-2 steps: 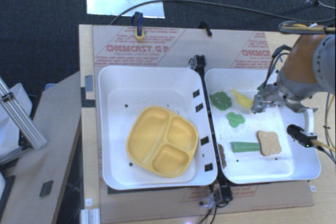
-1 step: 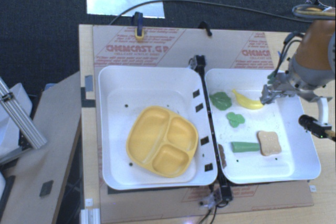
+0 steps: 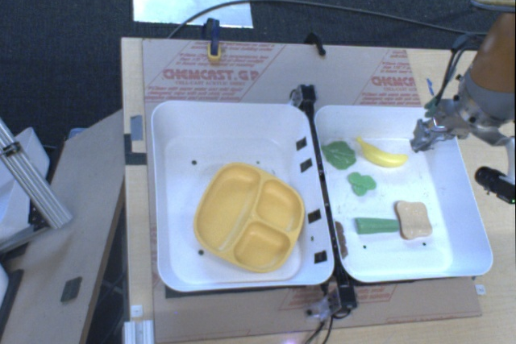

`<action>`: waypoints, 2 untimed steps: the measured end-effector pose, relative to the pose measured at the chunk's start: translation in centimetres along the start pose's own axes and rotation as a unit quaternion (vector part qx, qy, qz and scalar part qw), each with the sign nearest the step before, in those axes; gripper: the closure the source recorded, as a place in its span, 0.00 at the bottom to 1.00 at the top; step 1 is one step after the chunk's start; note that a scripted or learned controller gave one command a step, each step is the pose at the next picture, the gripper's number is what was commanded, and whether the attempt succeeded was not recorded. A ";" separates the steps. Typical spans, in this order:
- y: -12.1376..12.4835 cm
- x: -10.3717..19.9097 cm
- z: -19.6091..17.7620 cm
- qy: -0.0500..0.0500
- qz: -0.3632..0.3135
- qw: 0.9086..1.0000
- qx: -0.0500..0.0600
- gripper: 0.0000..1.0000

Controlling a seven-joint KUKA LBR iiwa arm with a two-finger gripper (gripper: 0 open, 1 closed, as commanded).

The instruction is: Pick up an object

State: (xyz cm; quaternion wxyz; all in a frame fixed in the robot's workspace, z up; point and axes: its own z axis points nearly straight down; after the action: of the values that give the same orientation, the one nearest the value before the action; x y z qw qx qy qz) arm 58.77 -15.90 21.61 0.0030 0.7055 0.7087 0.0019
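Dark carpet surrounds the counter [image 3: 266,64], where two shallow white bins sit side by side on a printed cardboard sheet. Your nearest target, the yellow plastic banana [image 3: 380,155], lies in the upper part of the right bin [image 3: 463,197], just left of the hand [image 3: 425,134], which hovers at the frame's right over that bin's upper edge with nothing in it; whether it is spread or clenched, you cannot tell from here.

Watch the banana's curved, smooth body: it looks likely to roll or squirt aside if you close off-centre. A dark green leaf-shaped toy [image 3: 339,154] almost touches its left end and could get nudged or caught along with it.

Below sit a small green broccoli-like piece [image 3: 362,184], a green wedge [image 3: 376,225] and a tan slice of toy bread [image 3: 414,220], those two touching. Left bin [image 3: 173,173] holds a yellow divided plastic tray [image 3: 249,216], well apart.
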 end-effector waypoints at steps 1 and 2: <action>0.1 0.0 -1.1 0.001 0.000 1.000 0.002 1.00; -2.4 4.4 -1.3 0.001 -0.002 1.000 0.003 1.00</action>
State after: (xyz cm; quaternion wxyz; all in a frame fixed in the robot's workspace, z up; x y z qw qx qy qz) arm 56.37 -11.46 22.89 -0.0003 0.7044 0.7098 0.0006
